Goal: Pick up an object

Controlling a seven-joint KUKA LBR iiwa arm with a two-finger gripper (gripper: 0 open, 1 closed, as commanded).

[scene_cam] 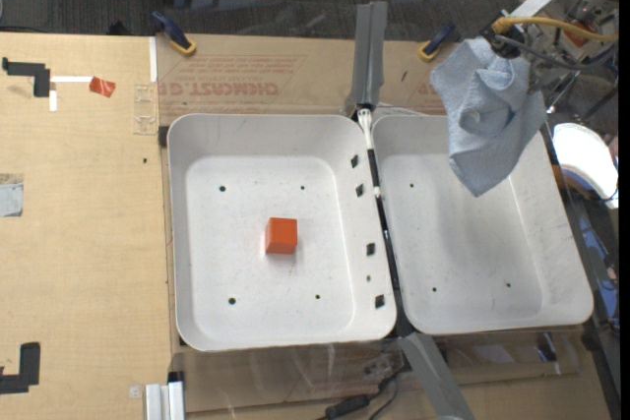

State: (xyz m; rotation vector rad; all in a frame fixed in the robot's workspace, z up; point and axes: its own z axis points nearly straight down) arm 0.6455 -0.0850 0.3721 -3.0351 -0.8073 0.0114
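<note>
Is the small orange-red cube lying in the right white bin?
No, the small orange-red cube lies in the left white bin, while the grey-blue cloth hangs over the right white bin.

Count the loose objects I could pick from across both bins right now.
2. An orange block sits in the left bin. A blue-grey cloth hangs over the right bin by the gripper; it may hide something.

We see two white bins: the left bin and the right bin touching along a grey divider. Cardboard lies behind them, held by clamps, beside a wooden board.
</note>
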